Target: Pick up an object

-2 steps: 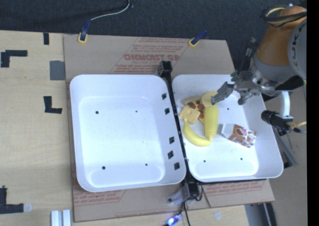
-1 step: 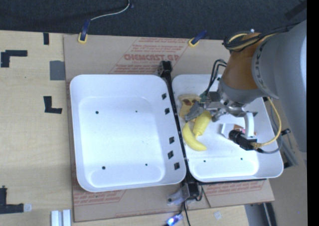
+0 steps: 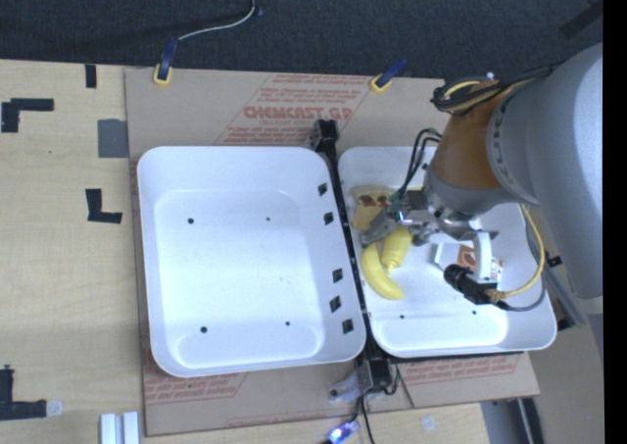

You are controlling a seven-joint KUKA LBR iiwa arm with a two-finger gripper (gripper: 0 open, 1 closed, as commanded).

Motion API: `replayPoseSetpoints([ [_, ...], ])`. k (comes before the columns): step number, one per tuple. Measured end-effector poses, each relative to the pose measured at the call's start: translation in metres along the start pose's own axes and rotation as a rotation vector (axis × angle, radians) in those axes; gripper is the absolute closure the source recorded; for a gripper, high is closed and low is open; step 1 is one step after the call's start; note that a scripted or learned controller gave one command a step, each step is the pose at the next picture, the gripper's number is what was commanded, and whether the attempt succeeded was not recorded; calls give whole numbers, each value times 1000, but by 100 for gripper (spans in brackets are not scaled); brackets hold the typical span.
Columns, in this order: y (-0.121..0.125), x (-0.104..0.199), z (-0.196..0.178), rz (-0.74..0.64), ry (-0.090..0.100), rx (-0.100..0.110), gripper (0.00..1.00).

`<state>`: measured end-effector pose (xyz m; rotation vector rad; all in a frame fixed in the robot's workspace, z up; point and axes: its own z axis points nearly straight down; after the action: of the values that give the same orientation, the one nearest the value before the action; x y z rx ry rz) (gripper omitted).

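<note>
The arm (image 3: 490,153) reaches from the right side into the right bin (image 3: 460,329). The tool (image 3: 397,222) is low at the left part of this bin, just above the yellow banana (image 3: 384,266), which lies on the bin floor near the wall between both bins. A small brown object (image 3: 369,201) lies just beside the tool. If the tool is released or clenched, I cannot tell. The left bin (image 3: 235,256) stands beside, on the cardboard sheet (image 3: 284,109) of the worktop (image 3: 59,266)
</note>
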<state>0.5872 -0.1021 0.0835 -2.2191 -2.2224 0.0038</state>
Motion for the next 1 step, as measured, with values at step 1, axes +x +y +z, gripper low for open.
replayPoseSetpoints([
  [1, 1, 0, -12, 1, -1, -4, 100],
])
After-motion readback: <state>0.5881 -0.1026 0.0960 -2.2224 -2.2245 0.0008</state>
